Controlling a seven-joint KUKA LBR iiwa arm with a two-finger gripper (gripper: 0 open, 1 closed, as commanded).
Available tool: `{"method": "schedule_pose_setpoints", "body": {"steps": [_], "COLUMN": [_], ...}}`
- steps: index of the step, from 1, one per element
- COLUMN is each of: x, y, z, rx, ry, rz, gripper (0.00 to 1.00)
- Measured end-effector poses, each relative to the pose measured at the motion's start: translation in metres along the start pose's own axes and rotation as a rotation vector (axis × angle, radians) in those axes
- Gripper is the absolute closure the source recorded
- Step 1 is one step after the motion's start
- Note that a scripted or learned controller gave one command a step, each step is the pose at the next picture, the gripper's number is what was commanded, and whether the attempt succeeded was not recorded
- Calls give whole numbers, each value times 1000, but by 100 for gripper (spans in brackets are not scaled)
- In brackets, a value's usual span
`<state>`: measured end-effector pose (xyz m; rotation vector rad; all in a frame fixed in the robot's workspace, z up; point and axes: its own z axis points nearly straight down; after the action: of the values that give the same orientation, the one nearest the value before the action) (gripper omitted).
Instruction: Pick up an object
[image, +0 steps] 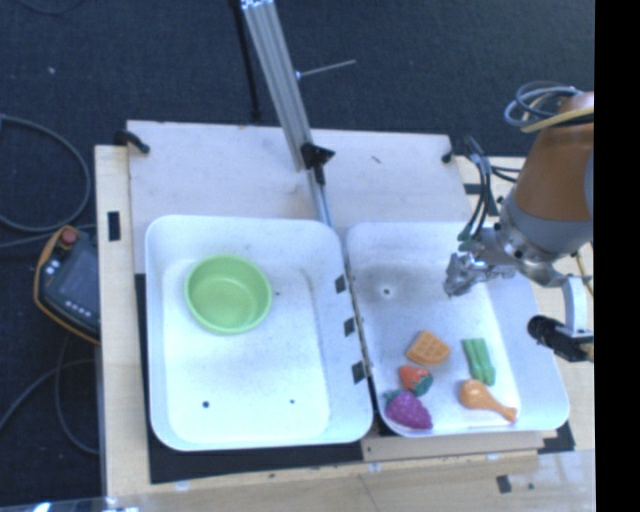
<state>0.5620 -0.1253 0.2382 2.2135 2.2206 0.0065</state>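
My gripper (458, 277) hangs over the upper middle of the right bin (400, 258), with nothing seen between its fingers. Below it in the same bin lie several toy foods: an orange waffle-like piece (428, 348), a green piece (478, 359), a red strawberry (414, 378), a purple grape bunch (408, 409) and an orange drumstick (485, 398). The waffle piece is the closest, a short way below and left of the gripper.
A green bowl (229, 292) sits in the upper left of the left bin (250, 400). A slanted metal pole (285, 85) rises behind the bins. A teach pendant (68, 283) lies off the bench at the left.
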Motion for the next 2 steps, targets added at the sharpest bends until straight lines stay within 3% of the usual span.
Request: {"method": "schedule_pose_setpoints", "body": {"steps": [2], "x": [106], "y": [20], "z": [-4], "rx": [4], "ry": [3], "rz": [-5], "gripper": [100]}}
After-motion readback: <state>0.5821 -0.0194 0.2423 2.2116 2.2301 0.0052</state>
